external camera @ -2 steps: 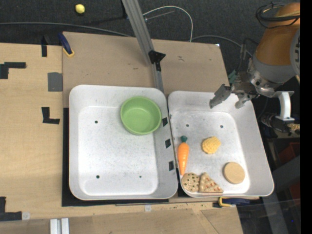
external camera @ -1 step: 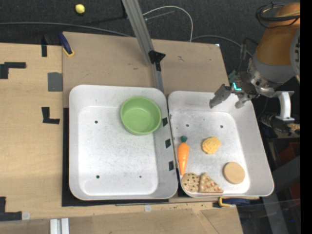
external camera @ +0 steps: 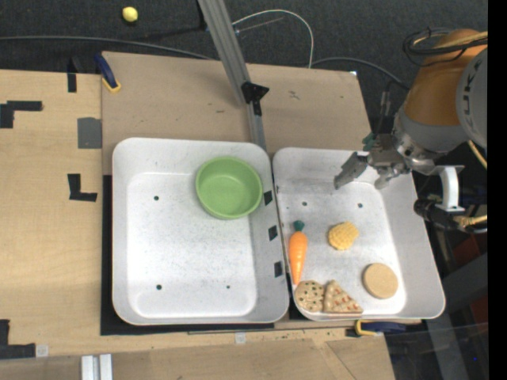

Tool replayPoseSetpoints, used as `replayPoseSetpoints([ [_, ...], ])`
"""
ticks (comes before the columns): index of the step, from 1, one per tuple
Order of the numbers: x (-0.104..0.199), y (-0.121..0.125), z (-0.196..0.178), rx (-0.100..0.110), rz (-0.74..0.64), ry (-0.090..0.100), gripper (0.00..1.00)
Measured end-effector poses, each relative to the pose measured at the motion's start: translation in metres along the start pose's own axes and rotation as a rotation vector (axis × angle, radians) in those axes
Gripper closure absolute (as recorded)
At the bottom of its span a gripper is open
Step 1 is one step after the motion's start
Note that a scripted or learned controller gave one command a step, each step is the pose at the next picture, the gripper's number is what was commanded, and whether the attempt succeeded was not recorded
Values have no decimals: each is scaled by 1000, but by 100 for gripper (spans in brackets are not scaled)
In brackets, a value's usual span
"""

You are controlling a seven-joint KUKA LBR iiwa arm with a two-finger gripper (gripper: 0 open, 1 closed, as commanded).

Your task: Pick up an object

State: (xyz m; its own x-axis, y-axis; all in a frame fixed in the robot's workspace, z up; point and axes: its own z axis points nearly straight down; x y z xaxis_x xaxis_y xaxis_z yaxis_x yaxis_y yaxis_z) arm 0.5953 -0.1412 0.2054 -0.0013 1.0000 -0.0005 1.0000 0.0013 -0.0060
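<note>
Arm (external camera: 444,93): reached in from the bench's right edge, orange band above the wrist, wrist bent down over the right bin's (external camera: 412,236) far right corner.
Gripper (external camera: 366,174): hung above the bin's far edge, jaws spread apart, nothing between them.
Corn piece (external camera: 343,235): yellow, lay mid-bin, nearer the front than the gripper, well apart from it.
Round biscuit (external camera: 380,280): tan, flat, near the bin's front right corner.
Carrot (external camera: 297,253): orange, green top pointing away, lay along the bin's left wall.
Cookie (external camera: 310,295): speckled, at the front left corner, just below the carrot's tip.
Pizza slice (external camera: 341,299): touching the cookie on its right, against the front wall.
Left bin (external camera: 158,275): held a green bowl (external camera: 229,187), upright, by its far right corner.
Obstruction: none seen between gripper and the bin's floor.
Grey pole (external camera: 230,54): slanted across the bench's far side toward the seam between the bins.
</note>
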Motion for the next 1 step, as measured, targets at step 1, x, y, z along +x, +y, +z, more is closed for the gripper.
replayPoseSetpoints([
  [1,6,4,63,2,-1,1,0],
])
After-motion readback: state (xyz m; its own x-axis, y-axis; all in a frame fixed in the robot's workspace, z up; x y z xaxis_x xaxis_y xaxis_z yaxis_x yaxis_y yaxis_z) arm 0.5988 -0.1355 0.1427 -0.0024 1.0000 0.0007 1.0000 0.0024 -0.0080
